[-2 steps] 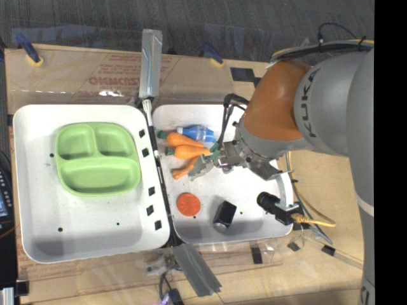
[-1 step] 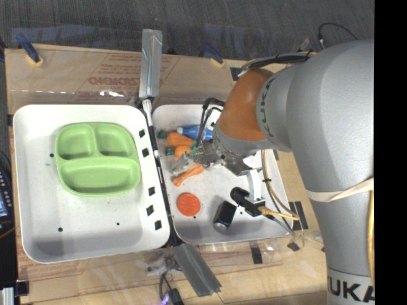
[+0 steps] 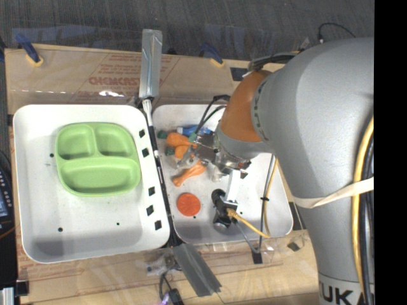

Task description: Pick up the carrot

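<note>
Two shallow white bins stood side by side on the surface [image 3: 76, 68]. The left bin [image 3: 32, 227] contained one green divided plate [image 3: 97, 157] with three compartments, positioned in the bin's upper half and clear of the walls. The right bin [image 3: 191, 234] contained the carrot [image 3: 188, 173], which lay tilted near the bin's left wall, with its narrow end pointing toward the lower left. A second orange item [image 3: 177, 141] lay just above the carrot, and a small blue item [image 3: 189, 131], partly hidden by the arm, lay beside it toward the bin's far wall. A round red-orange disc [image 3: 188, 204] lay flat on the bin floor below the carrot and apart from it. The end effector [image 3: 212, 156] was located over the right bin, just to the right of the carrot's thick end. Whether it was open or closed could not be determined, and contact with the carrot could not be confirmed.
</note>
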`<act>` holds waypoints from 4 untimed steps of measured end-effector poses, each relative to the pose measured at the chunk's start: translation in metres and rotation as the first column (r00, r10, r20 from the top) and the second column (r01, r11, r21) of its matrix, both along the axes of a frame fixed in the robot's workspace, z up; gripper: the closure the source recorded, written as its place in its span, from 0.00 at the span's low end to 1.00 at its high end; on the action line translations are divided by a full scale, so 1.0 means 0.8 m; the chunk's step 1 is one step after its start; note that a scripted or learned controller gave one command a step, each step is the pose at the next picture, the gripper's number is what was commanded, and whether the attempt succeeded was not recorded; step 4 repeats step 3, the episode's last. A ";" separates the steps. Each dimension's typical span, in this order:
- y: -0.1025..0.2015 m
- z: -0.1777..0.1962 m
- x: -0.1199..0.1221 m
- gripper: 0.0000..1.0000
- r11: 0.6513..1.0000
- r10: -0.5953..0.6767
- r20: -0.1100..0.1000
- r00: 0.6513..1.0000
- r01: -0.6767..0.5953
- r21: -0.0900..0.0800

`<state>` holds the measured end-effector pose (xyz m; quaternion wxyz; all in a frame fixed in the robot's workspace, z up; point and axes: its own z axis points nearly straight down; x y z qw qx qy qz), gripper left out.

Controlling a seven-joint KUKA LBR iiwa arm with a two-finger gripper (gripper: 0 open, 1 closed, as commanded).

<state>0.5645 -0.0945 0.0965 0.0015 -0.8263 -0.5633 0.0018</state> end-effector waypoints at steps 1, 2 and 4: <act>0.000 0.011 -0.001 1.00 1.000 0.003 -0.003 1.000 -0.003 0.001; 0.049 0.154 -0.011 1.00 0.992 0.129 0.005 0.992 -0.129 0.001; 0.110 0.117 0.037 1.00 0.998 0.058 -0.001 0.998 -0.058 0.000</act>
